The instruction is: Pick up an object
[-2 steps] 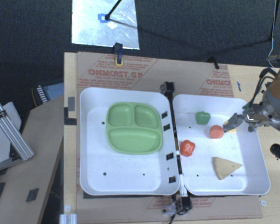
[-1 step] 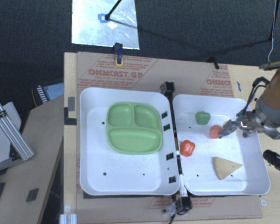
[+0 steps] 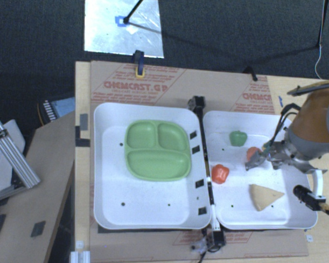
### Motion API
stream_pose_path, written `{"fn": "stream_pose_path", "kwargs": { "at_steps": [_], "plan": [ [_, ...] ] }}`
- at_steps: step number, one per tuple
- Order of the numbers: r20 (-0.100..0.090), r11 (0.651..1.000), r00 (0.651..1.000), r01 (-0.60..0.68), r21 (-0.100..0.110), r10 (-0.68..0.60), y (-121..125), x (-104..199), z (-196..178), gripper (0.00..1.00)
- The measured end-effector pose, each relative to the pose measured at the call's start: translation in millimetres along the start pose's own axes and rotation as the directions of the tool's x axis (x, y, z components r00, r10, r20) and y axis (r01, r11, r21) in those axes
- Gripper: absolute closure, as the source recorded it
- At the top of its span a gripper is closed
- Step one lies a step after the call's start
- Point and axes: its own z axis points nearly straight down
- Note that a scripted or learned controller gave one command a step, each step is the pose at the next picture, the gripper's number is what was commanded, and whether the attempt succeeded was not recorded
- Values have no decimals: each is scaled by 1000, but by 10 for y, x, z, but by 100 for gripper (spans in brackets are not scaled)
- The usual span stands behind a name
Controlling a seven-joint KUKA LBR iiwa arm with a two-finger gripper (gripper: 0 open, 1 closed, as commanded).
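A: Where's the gripper (image 3: pixel 256 160) rn?

B: I see it low over the right bin (image 3: pixel 226 214), reaching in from the right w/ the arm (image 3: pixel 315 125) above it. Tips sit right at an orange-red item (image 3: pixel 253 153), upper-mid of that bin.

A: Holding it?

B: Can't confirm. The item's partly hidden by the gripper, and I can't tell if the fingers are open or closed from this angle. Possibly touching it, but the view's too poor there.

A: What else is in the right bin?

B: Green pepper (image 3: pixel 238 138) near the back, just left of the orange-red item. Red pepper (image 3: pixel 220 173) by the left wall, near the divider. Tan wedge (image 3: pixel 265 196) toward the front, below the gripper, apart from the rest.

A: Left bin (image 3: pixel 105 207)?

B: Green tray (image 3: pixel 157 150) w/ three compartments, lying flat in the back-center. Nothing in its compartments that I can see.

A: Bins themselves?

B: Side by side, touching along the middle, on cardboard (image 3: pixel 155 82) on the tabletop (image 3: pixel 82 98).
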Motion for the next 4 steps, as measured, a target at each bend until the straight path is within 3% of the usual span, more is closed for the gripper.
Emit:
{"fn": "stream_pose_path", "kwargs": {
  "at_steps": [1, 2, 4],
  "plan": [
    [1, 1000, 1000, 0, -1, 0, 1, 5, 324, 0],
    [2, 1000, 1000, 1, -6, -1, 18, -1, 197, 100],
    [4, 1000, 1000, 2, -10, -2, 115, -178, -885, 100]
  ]
}}
